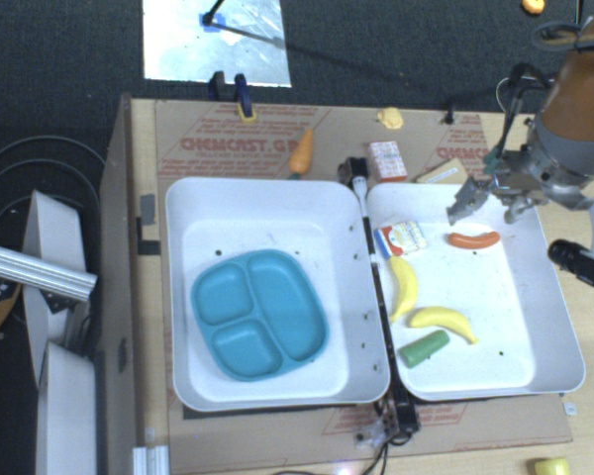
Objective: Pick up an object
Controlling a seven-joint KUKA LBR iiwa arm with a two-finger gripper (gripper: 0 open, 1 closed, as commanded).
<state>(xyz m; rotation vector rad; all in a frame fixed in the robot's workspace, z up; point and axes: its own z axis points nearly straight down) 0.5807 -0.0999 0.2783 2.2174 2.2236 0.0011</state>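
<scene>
1. The gripper (472, 201) hangs at the back of the right bin (535, 364), close above the sausage (473, 239). Nothing shows between its fingers, and I cannot tell how wide they stand.
2. The sausage, the likeliest pick, lies flat just below and in front of the gripper, orange-red, short and rounded, its long axis running across the bin.
3. Near it on the left sits a small printed packet (402, 237). Farther forward lie two bananas (404, 285), one lengthwise by the bin's left wall, the other (443, 322) crosswise, and a green cylinder (423, 346) near the front.
4. Risk: the sausage is low and smooth, so fingers closing off-centre could roll it aside or skid over it.
5. Descending too far left could catch the packet instead.
6. The left bin (188, 265) holds a blue divided tray (259, 312), well apart.
</scene>
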